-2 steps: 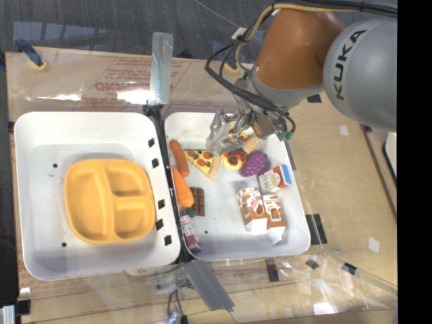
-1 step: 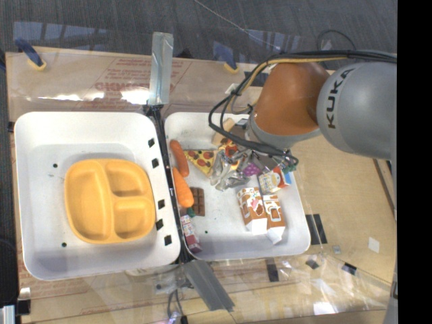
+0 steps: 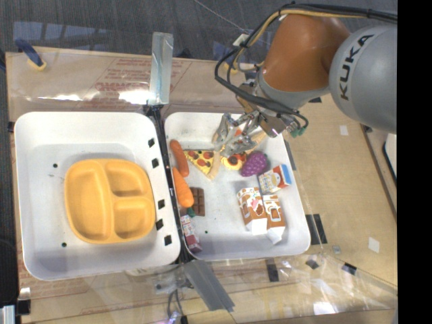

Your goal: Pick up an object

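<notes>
We count two white bins: the left bin [image 3: 27, 181] holds one yellow tray [image 3: 108, 199]. The right bin [image 3: 297, 231] holds two pizza slices [image 3: 202, 160], one grape bunch [image 3: 254, 163], two cartons [image 3: 260, 209]. The end effector [image 3: 237, 135] hovers at upper centre; we cannot tell its opening.

- the gripper [image 3: 237, 135] sits low over the right bin [image 3: 297, 231], its fingers lost in glare and clutter.
- a second pizza slice [image 3: 233, 159] is partly covered by the gripper.
- the small bottle [image 3: 190, 233] at the bin's left wall: label too small to read.
- the arm [image 3: 351, 59] runs off the right edge.
</notes>
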{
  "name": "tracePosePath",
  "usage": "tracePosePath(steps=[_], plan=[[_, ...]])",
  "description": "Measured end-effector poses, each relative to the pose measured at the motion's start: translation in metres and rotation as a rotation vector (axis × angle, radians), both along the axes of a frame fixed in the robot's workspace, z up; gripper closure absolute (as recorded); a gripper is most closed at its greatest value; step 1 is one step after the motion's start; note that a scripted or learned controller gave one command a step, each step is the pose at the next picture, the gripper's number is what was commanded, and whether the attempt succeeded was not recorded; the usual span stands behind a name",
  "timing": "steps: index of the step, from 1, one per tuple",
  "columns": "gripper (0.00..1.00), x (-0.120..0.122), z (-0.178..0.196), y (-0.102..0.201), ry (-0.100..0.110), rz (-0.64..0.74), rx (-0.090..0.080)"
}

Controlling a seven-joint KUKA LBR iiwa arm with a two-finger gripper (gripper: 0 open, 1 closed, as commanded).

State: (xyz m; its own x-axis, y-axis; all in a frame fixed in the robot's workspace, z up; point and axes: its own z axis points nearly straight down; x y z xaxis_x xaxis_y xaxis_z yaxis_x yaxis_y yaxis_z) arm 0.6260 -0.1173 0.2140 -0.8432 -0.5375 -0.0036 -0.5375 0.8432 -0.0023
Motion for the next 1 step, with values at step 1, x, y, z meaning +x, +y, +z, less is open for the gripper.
tracePosePath(steps=[1], plan=[[1.0,0.0309,0.0098,0.0143,0.006,0.129,0.002]])
